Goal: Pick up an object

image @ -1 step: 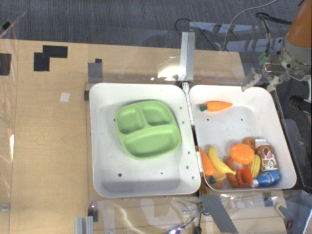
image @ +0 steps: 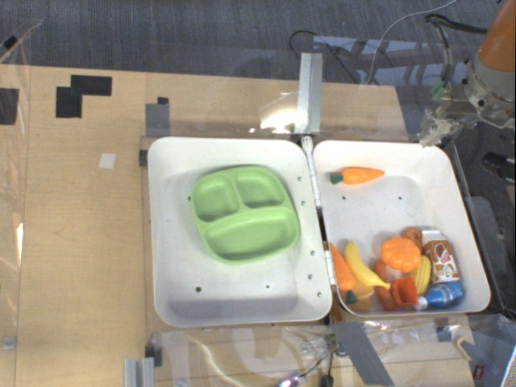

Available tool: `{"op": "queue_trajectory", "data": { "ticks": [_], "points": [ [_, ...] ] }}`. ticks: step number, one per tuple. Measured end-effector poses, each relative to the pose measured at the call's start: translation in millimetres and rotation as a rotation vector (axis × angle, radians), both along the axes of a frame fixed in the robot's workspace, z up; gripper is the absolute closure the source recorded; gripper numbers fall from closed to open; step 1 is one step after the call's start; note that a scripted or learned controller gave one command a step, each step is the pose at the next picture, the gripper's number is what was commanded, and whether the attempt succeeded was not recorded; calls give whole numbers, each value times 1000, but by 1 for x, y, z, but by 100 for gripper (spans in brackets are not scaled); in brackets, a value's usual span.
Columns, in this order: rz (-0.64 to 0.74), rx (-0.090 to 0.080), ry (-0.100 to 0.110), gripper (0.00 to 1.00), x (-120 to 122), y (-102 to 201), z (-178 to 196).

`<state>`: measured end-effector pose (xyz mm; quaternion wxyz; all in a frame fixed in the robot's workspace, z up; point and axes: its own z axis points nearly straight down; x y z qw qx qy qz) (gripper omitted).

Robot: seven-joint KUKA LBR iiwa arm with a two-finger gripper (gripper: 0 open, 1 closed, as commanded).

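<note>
Blue bottle (image: 442, 295) beside labelled carton (image: 439, 262)

Setting: a robotics laboratory, indicated by a pale wooden bench (image: 72, 216) fitted with metal brackets (image: 310, 87), black marker patches (image: 81, 93) at 10 o'clock and a clear plastic screen (image: 20, 176) at 9 o'clock. Two shallow white bins (image: 242, 301) are mounted side by side at centre, stocked with a green divided plate (image: 244, 213) and toy foods (image: 395, 268), not real kitchenware. Loose cables (image: 403, 22) are seen trailing over grey carpet (image: 201, 14) at 1 o'clock.
</note>
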<state>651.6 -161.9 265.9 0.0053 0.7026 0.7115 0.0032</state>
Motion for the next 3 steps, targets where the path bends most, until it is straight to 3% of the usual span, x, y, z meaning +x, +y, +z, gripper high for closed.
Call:
{"op": "queue_trajectory", "data": {
  "ticks": [1, 2, 3],
  "points": [
    [39, 1, 8, 100, 18, -32, -91],
    [40, 0, 7, 0, 19, -31, -90],
    [-122, 1, 4, 0, -11, -44, 2]
  ]
}}
